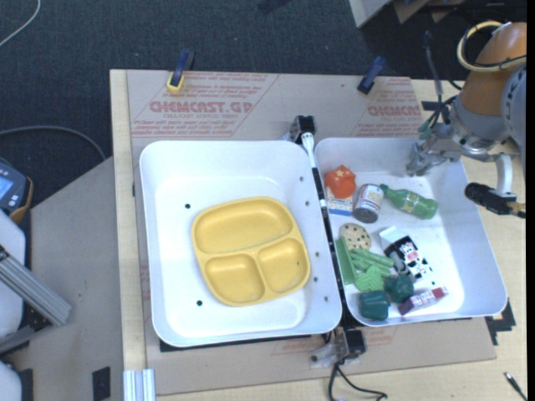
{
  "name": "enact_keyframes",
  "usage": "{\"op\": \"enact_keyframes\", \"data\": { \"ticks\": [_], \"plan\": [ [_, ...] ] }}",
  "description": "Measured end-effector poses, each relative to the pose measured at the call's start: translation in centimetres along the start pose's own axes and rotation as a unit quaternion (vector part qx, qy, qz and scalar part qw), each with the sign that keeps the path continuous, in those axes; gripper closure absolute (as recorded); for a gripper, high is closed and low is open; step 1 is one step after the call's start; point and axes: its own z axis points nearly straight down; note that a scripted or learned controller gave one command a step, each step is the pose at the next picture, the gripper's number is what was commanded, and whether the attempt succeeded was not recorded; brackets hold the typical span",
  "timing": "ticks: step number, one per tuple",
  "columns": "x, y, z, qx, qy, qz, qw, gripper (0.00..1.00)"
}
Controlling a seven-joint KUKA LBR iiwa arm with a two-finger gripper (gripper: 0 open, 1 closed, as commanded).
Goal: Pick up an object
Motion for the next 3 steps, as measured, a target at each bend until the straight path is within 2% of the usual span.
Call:
{"op": "enact_keyframes", "data": {
  "ticks": [3],
  "plan": [
    [0.1,0.6,-13.1,-0.003,-0.002,0.001,1.0000,1.00]
  ]
}}
